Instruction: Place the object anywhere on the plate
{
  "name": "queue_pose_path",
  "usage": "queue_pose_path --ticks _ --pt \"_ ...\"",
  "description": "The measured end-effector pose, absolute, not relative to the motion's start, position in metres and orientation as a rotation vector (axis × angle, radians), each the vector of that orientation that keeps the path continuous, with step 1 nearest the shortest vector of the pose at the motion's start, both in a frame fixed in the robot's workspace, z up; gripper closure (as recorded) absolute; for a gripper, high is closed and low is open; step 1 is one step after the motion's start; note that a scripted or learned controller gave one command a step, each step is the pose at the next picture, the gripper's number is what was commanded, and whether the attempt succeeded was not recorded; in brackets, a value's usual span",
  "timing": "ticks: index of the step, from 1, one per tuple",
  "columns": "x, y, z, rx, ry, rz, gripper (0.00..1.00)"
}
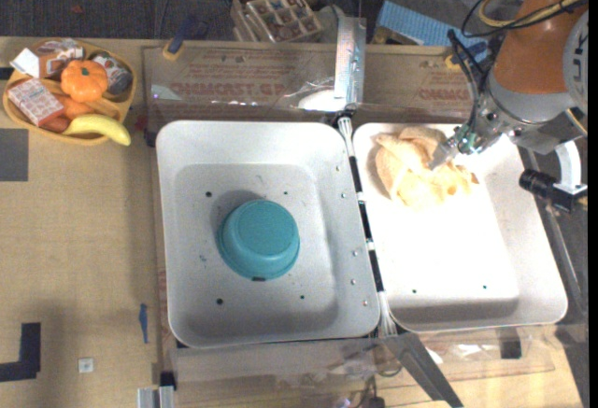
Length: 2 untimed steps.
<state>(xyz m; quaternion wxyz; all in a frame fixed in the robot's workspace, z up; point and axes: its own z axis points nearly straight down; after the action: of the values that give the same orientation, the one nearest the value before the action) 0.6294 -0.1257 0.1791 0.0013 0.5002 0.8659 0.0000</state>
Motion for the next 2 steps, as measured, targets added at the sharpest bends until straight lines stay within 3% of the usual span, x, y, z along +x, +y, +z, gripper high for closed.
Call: queue_pose_path --ticks 1,2 --pt "0.63 -0.127 0.226 1.57 2.716 0.001 1.0" --pt "0.618 -0.081 0.217 0.999 2.976 0.001 1.0"
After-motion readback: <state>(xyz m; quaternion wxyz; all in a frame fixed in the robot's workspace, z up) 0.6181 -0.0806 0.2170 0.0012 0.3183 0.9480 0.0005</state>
